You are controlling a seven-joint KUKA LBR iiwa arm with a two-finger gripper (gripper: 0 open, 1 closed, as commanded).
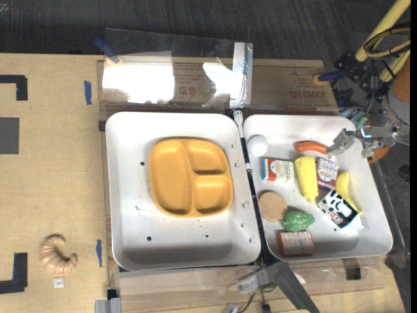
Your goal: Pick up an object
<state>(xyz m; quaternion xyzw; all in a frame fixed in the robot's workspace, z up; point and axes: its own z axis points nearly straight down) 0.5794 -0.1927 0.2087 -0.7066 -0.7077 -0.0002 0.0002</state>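
We're seeing the metal two-finger gripper (357,140) hovering empty, fingers spread apart, with the orange sausage-shaped toy (310,147) and yellow plastic corn cob (306,178) lying left of its fingertips

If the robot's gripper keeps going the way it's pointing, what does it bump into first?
The gripper points left and down into the right bin. Probably the orange toy comes first, with the yellow corn just past it. Depth is hard to judge from above.
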